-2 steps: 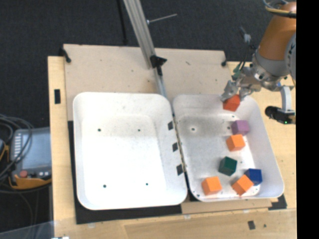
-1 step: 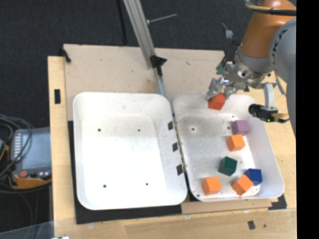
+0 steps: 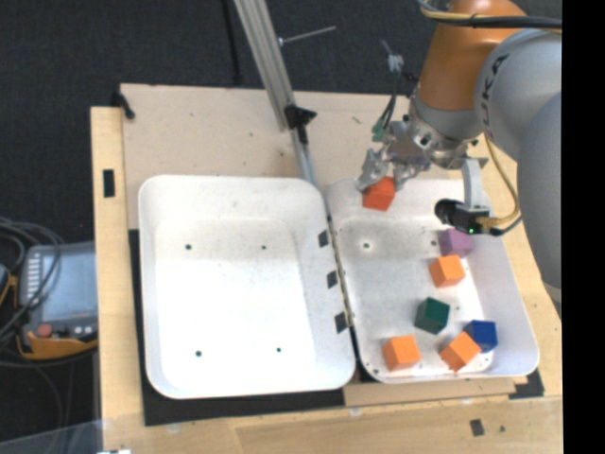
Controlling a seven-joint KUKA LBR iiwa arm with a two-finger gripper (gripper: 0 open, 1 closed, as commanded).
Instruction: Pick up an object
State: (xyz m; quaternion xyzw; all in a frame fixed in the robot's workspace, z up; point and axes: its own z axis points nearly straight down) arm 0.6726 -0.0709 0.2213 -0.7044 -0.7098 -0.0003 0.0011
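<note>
ROBOT ARM GRIPS A CUBE: A grey KUKA iiwa arm (image 3: 515, 83) with an orange band reaches in from the right over a pale wooden bench (image 3: 189, 130) bearing 2 shallow white bins. Its two-finger gripper (image 3: 380, 180) hangs over the far left corner of the right-hand white bin (image 3: 378, 282). The fingers are drawn in narrowly on a red-orange cube (image 3: 379, 197), 1 finger at each side of its upper part. The cube's lower half shows below the fingertips, just beside the seam where the 2 bins meet. Whether the cube is clear of the bin floor cannot be told.

6 more blocks lie well apart from it along the same bin's right and near sides:
- a purple cube (image 3: 456, 242);
- a mid-wall orange cube (image 3: 447, 270) just below the purple one;
- a dark green cube (image 3: 433, 314);
- a blue cube (image 3: 482, 333);
- a corner orange cube (image 3: 460, 350), touching the blue one;
- a near-rim orange cube (image 3: 402, 351).

None of them stands between the gripper and its cube.

The left-hand white bin (image 3: 142, 206) lies alongside, with 3 small black clips (image 3: 333, 279) along the seam. A slanted aluminium rail (image 3: 265, 45) rises from the bench behind the bins. At the far left sits a grey handheld control unit (image 3: 57, 291), its markings too small to read.
</note>
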